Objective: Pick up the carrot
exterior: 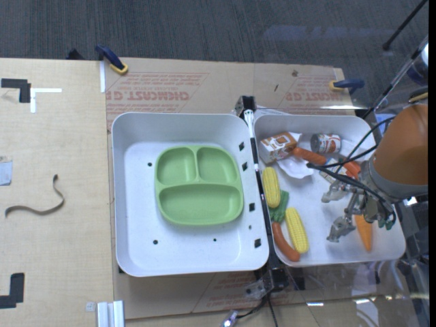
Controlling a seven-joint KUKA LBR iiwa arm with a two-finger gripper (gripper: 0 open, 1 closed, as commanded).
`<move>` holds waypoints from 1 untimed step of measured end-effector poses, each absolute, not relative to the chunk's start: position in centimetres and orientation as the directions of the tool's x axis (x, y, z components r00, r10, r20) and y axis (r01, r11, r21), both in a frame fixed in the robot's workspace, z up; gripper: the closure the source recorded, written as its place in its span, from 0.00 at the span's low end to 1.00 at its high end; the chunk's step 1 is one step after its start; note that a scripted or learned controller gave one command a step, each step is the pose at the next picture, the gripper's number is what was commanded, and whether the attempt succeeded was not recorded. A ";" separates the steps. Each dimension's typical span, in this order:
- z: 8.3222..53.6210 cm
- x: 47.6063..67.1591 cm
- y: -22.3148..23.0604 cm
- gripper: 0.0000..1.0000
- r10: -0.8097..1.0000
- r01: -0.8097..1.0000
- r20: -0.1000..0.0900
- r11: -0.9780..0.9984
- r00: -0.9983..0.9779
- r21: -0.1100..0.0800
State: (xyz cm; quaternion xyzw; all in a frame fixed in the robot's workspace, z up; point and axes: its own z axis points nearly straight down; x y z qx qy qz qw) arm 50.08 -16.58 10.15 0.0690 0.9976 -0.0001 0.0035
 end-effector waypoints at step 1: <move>11.1 50.2 -16.6 1.00 0.137 0.137 -0.011 0.991 -0.991 0.000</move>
